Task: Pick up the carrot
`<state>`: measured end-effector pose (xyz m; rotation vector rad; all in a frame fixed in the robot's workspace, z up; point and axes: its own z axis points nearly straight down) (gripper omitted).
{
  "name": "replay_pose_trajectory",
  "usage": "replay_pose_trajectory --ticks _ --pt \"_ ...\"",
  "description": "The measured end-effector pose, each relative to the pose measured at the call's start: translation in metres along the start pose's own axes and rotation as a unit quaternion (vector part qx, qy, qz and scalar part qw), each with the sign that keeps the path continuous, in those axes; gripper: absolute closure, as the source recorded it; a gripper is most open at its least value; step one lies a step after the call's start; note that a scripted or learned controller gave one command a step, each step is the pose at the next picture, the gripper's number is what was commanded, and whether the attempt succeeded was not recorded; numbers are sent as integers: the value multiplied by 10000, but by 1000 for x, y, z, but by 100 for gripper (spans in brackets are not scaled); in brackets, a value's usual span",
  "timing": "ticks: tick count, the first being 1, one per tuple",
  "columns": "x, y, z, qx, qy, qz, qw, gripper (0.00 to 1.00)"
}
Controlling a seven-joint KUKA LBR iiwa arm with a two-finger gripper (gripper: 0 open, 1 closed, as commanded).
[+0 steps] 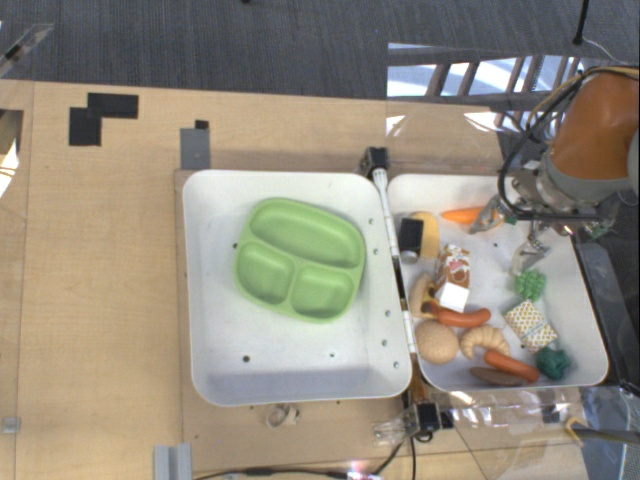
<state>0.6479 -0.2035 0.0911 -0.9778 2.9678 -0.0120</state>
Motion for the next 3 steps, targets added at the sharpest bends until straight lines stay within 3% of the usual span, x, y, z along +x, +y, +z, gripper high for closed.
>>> replay_pose_trajectory --ticks 1,2,3 --pt "-28 10 4 -63 165 910 9957 0" --pt "-15 -10 5 -152 147 1037 9944 0" --pt "-23 -15 -14 -17 -18 1028 9947 100"
